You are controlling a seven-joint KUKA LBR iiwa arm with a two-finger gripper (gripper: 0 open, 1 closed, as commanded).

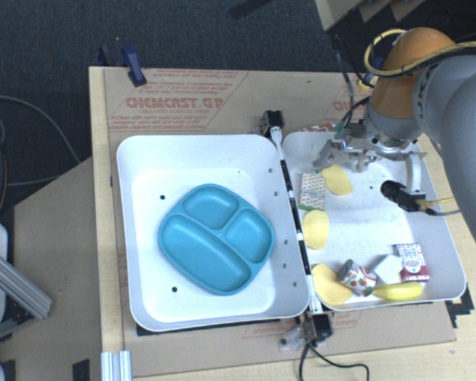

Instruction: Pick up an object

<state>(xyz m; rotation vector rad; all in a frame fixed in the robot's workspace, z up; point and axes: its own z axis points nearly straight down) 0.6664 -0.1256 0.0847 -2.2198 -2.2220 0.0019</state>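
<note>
My gripper (347, 159) hangs over the back left part of the right bin (452, 252), open, with nothing between its fingers. Just in front of it lies a yellow lemon-shaped piece (339, 182), and a patterned packet (312, 187) rests to that piece's left. Further forward lie a pale yellow fruit (316, 228), another yellow piece (330, 285), a small printed can (356, 276), a banana (397, 292) and a red and white carton (412, 262).
The left bin (135, 173) holds a blue divided plate (215, 238). A raised divider (289, 205) separates the two bins. The grey arm with its orange band (408, 74) comes in from the upper right.
</note>
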